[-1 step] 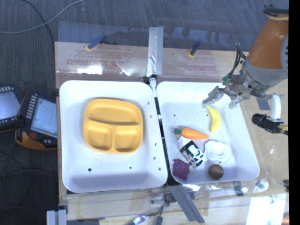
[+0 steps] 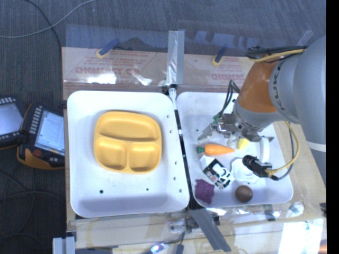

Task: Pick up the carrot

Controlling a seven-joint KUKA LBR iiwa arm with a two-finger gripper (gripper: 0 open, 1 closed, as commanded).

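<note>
The carrot (image 2: pixel 219 150) lies in the right bin (image 2: pixel 280 194), near the middle of its left half, with its orange body pointing to the right and its small green end toward the divider between the two bins. It rests flat on the white floor of the bin. The gripper (image 2: pixel 231 127) is just above the carrot in the picture, at the end of the grey arm (image 2: pixel 304 89) with the orange band (image 2: pixel 257 91), which comes in from the right side. How far the fingers are open I cannot tell — the metal parts of the gripper are small and partly hidden under the wrist, and I cannot see the carrot between them; it seems to lie just beside the gripper, not inside it. A small yellow object (image 2: pixel 242 142) is close to the carrot's right end, next to the gripper. Lower in the same bin there are a black and white object (image 2: pixel 218 173), a purple object (image 2: pixel 204 190) near the front left corner, and a brown round object (image 2: pixel 243 193). The left bin (image 2: pixel 79 194) holds a yellow tray (image 2: pixel 127 141) with three compartments — it sits well apart from the carrot.
</note>
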